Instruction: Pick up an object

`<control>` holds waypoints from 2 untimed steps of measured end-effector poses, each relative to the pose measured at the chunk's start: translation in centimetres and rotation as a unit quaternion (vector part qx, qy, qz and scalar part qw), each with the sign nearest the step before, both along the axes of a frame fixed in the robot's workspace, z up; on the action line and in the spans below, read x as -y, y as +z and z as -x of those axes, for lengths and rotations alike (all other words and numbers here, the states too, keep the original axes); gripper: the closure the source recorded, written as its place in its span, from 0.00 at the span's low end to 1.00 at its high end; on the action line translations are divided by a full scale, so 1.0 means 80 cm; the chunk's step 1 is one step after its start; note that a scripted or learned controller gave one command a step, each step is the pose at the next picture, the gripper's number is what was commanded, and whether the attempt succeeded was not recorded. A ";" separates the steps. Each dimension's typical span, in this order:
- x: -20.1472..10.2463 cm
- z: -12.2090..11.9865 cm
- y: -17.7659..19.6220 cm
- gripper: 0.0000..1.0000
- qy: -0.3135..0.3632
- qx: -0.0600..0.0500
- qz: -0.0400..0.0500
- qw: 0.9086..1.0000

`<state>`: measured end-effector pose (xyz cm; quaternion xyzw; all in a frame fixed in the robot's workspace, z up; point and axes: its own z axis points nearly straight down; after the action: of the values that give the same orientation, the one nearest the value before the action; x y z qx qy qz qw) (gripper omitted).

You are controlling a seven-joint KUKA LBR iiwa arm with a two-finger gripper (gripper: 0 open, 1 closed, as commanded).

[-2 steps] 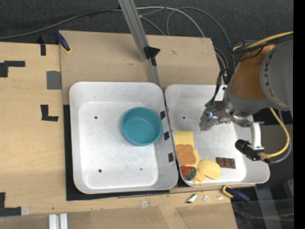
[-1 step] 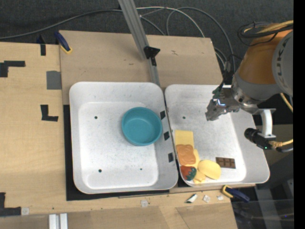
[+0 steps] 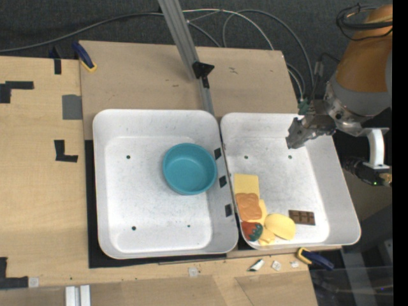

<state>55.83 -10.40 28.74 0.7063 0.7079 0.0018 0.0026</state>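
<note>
No brand, label or readable writing showed on anything on the counter.

The end effector hung over the far right part of the right bin, its dark tip pointing down and toward the bin's middle. How far it was open could not be told, since the tip read as one dark mass. Nothing was visible in its grasp, and whether it touched the bin floor could not be told either.

The arm came in from the right of the right bin, its orange band sitting above a grey wrist, the whole limb bent over the bin's far right corner.

Inside the right bin, the objects lay clustered near its front left corner, well apart from the end effector. A yellow block lay against the bin's left wall, an orange piece touched its near edge, and a red and green piece sat just in front of that. A rounded yellow item rested beside them toward the bin's middle front, and a small brown bar lay just to its right.

Left of the right bin, the left bin held a blue bowl, upright, toward its right side.
</note>
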 end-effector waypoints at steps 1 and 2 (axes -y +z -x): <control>-0.064 0.019 -0.024 1.00 0.002 -0.005 -0.001 1.000; -0.135 0.041 -0.033 1.00 0.002 -0.004 -0.001 1.000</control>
<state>52.53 0.40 26.10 0.7047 0.7095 -0.0005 -0.0014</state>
